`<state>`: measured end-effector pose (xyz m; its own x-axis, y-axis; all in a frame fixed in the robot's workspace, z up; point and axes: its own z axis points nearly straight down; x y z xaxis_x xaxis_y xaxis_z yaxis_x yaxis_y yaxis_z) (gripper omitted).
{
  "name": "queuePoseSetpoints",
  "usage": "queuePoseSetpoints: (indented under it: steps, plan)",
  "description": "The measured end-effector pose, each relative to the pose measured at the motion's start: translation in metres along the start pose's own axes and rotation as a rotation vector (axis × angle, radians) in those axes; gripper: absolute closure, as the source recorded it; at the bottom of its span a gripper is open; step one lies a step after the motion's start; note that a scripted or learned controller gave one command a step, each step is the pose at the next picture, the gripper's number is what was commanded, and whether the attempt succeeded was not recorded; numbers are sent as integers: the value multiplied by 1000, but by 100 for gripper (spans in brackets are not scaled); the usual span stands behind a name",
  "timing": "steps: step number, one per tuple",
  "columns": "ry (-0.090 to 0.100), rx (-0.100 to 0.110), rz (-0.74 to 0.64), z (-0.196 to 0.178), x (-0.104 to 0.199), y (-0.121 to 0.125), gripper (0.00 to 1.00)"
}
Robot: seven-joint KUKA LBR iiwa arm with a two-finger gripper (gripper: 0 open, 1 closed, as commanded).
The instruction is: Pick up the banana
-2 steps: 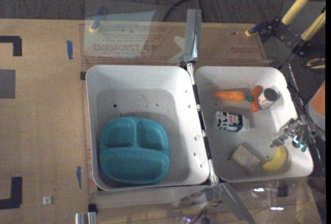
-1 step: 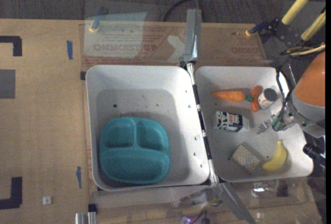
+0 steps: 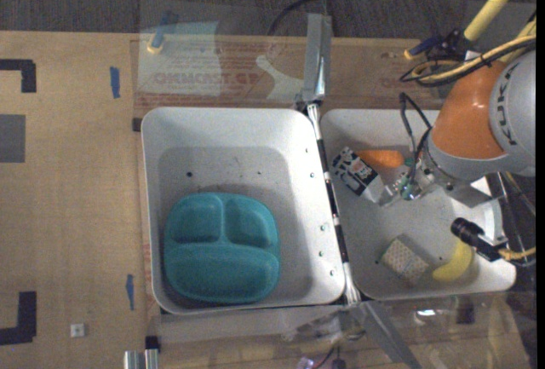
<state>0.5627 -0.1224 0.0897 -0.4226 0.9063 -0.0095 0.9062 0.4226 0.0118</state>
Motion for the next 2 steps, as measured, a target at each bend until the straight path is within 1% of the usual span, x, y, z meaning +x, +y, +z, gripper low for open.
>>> queuePoseSetpoints:
  steps: [1,2]
  plan:
    - [4,3,-1,1,2,0,0]
    - [9,11,-52,-65,11,-58,0]
